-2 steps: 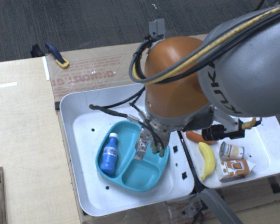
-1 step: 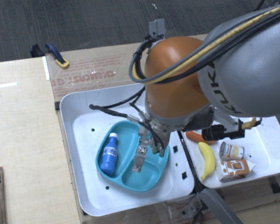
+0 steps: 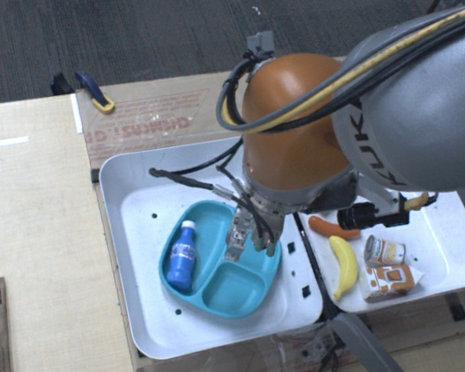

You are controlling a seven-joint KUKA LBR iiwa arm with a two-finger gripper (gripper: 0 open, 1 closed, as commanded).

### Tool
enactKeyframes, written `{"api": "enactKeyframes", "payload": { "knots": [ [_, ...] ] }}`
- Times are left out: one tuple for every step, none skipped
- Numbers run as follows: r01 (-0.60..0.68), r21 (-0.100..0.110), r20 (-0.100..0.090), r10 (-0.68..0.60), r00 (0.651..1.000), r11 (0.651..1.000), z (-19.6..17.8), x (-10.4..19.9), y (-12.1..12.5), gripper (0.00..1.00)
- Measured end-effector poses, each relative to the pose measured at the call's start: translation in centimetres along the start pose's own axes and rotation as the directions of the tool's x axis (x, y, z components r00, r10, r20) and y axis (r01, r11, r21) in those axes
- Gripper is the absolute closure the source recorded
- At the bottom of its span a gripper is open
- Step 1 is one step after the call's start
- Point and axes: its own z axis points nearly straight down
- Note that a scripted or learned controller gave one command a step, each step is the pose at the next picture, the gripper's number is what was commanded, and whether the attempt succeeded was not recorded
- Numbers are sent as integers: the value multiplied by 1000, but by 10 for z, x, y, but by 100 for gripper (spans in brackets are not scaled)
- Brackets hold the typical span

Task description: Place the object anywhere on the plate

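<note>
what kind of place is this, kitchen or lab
Most likely a robot lab bench: a big grey arm reaches over two white bins, with a plastic banana and a blue plate as test props.

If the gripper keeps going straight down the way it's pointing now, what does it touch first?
Most likely the blue plate: the gripper points down over its right part, near the divider ridge. The blue bottle lies in the left compartment, off that line. Height above the plate is unclear from this slanted view.

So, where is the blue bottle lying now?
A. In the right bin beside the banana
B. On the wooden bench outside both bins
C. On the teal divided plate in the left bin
C: the blue bottle lies in the left compartment of the teal plate, inside the left bin.
</note>
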Motion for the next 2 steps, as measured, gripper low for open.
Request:
{"api": "enactKeyframes", "payload": {
  "knots": [
    [0,0,0,0,1000,1000,0,0,0,0],
    [-3,0,1,3,1000,1000,-9,-2,0,100]
  ]
}}
